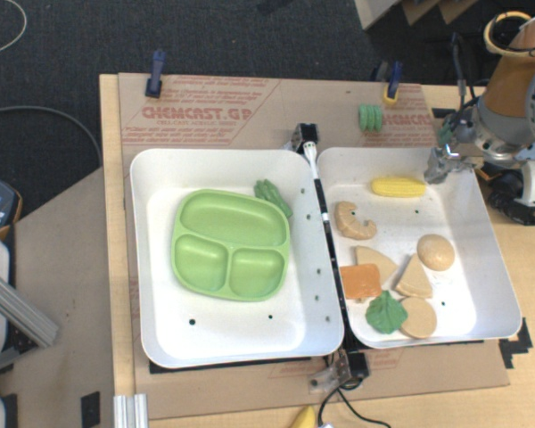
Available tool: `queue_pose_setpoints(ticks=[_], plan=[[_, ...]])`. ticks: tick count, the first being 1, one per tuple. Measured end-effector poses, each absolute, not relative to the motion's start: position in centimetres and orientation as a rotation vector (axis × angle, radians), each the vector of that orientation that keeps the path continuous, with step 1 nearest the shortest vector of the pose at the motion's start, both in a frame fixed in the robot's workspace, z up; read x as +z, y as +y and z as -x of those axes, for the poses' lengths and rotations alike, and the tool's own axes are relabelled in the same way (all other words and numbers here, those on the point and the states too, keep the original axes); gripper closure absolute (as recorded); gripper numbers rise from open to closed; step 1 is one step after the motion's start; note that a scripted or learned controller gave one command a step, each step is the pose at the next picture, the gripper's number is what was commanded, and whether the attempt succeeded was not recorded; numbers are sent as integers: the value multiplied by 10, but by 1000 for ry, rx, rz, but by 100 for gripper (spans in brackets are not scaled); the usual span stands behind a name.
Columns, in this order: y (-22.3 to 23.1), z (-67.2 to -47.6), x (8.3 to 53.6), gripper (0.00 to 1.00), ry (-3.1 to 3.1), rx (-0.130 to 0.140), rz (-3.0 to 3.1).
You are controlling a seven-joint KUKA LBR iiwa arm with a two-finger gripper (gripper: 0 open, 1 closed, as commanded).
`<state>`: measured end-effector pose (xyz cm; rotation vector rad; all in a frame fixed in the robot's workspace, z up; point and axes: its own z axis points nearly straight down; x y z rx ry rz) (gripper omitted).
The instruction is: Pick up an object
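Hand (439,160) hovers at the right bin's (495,239) far corner — grip state hard to tell.
Yellow corn cob (398,186) lies just beside it — drop straight, straddle its short width.

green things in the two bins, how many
3: the divided plate in the left bin, a leafy piece at its upper right rim, another leafy piece at the right bin's front.

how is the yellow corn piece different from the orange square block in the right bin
The yellow corn-shaped piece is long and rounded; the flat orange square block is boxy. The corn lies alone near the bin's far edge, while the block touches neighbouring tan pieces nearer the front. Both lie in the right white bin.
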<state>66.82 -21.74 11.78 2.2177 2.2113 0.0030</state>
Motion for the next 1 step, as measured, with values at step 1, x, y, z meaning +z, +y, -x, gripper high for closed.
queue_pose_setpoints(ticks=[1], plan=[[-123,-673,96,100,2212,11,-2199]])
